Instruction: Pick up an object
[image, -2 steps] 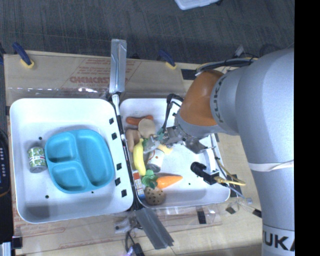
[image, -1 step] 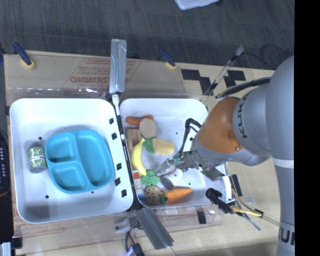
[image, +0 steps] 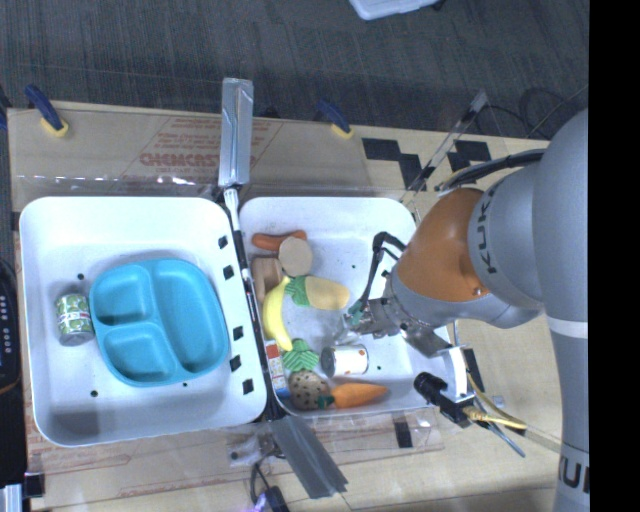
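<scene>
The gripper (image: 358, 318) hangs low over the right bin (image: 400, 215), just above the can (image: 348, 360) near its front edge; whether it grips cannot be told.

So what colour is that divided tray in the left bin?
Light blue; the tray shows clearly in the overhead camera view.

Glossy blue plastic tray (image: 155, 322), smooth white plastic bins (image: 130, 215), shiny metal can (image: 72, 317).

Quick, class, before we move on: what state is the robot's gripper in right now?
Gripper: low in the right bin, just above the small can; open, shut or holding something cannot be told.
</scene>
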